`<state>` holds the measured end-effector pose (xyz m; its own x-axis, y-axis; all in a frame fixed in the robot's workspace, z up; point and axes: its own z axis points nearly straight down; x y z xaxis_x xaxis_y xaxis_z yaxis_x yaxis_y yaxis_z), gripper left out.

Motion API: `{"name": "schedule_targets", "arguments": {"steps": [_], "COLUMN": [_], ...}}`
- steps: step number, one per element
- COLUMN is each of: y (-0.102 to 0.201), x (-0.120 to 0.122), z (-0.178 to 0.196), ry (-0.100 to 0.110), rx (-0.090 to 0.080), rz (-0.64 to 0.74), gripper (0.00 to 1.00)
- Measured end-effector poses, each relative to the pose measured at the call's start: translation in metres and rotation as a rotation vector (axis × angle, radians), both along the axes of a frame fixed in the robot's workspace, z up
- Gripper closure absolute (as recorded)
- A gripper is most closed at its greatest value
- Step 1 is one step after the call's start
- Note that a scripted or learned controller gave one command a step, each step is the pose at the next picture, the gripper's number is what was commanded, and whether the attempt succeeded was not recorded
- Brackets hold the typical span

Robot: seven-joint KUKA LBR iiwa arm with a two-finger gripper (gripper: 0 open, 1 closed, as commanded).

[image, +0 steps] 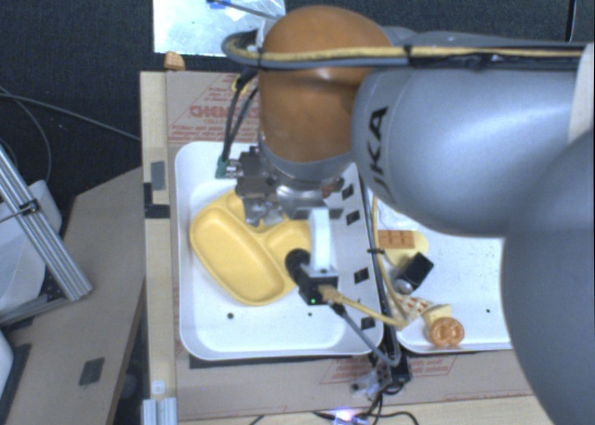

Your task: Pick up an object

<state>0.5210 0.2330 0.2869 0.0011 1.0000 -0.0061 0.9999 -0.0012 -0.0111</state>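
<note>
A large pale yellow rounded object (237, 251) lies in the left white bin (200, 321), filling its middle. The gripper (260, 207) hangs under the orange-banded wrist, right over the yellow object's upper right part; the wrist hides whether it touches. In the right bin (483, 307) lie a small black block (415, 271), an orange waffle-patterned piece (400, 240) and an orange and tan cone-shaped toy (437, 325).
The grey arm covers most of the right bin and the bins' far side. A cardboard sheet (200, 112) lies under the bins. A yellow cable (367, 312) trails across the divider between the bins. A metal frame (37, 228) stands off to the left.
</note>
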Motion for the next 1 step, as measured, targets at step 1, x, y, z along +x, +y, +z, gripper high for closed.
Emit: {"name": "schedule_targets", "arguments": {"steps": [1], "y": [0.0014], "x": [0.0405], "z": [0.1234], "ry": [-0.026], "rx": [0.012], "rz": [0.004], "gripper": [1.00]}}
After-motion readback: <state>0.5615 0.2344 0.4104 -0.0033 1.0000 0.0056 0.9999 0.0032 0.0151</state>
